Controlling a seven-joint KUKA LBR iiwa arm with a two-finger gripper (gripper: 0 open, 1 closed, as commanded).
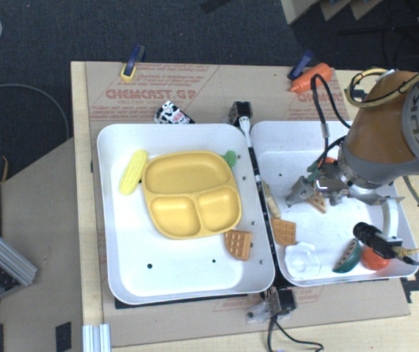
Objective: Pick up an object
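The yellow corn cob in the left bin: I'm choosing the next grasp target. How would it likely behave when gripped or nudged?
The corn cob looks like a rounded toy, so a nudge might roll it sideways. It lies against the yellow divided plate, which could block one finger. It is probably light and stiff, and its bumpy surface may help grip.

2 bins sit side by side on the table (194,79). Left bin (121,255): divided tray (191,193) at centre, corn cob (132,171) to its left, waffle (239,244) at its near-right corner. Right bin (282,141): waffle piece (284,232) near the left wall.
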